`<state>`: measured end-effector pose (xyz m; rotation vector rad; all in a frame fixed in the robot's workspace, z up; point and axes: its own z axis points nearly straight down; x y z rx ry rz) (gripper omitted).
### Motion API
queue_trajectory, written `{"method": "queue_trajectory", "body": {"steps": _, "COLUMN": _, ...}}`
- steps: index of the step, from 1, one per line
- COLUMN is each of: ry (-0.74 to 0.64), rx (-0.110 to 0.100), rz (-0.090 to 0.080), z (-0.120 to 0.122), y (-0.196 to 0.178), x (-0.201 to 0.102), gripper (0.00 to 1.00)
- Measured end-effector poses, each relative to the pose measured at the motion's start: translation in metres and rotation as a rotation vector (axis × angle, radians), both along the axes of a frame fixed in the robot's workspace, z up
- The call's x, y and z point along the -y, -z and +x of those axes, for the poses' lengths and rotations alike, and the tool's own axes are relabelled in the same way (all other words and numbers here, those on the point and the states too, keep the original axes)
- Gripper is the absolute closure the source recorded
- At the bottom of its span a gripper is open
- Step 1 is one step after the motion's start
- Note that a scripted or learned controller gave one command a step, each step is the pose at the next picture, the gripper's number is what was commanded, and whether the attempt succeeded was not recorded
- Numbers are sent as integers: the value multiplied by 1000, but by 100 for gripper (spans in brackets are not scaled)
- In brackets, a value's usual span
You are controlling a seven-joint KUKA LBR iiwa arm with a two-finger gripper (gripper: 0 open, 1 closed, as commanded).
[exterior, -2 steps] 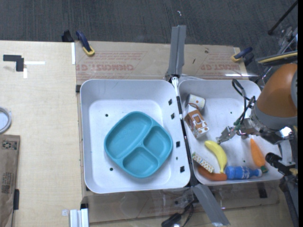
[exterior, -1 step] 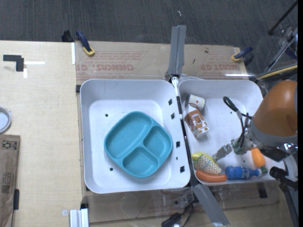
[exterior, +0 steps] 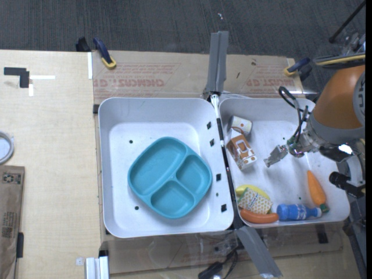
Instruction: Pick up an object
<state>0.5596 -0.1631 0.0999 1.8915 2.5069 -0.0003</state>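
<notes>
Grey arm with orange band [exterior: 340, 100] reaching in from the right, metal two-finger end effector [exterior: 276, 155] low over the right shallow white bin [exterior: 273, 106]. Nothing visibly held; how far open, impossible to tell at this size. Just to its left, a small orange-and-white carton [exterior: 242, 151], nearest candidate; beyond that, a white cup [exterior: 241, 124]. To its right, an orange carrot [exterior: 315, 188]. Below, along the bin's near wall, a blue bottle [exterior: 298, 212], a red sausage [exterior: 258, 217] and a yellow patterned pouch [exterior: 254, 200]. Far left, a teal divided plate [exterior: 169, 177] in the left white bin [exterior: 116, 121]. Probably still choosing a target.
</notes>
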Motion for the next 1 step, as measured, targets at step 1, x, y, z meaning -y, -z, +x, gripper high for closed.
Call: {"method": "queue_trajectory", "body": {"steps": 1, "ry": 108, "rx": 0, "rz": -1, "z": 3, "y": -56, "x": 19, "gripper": 0}}
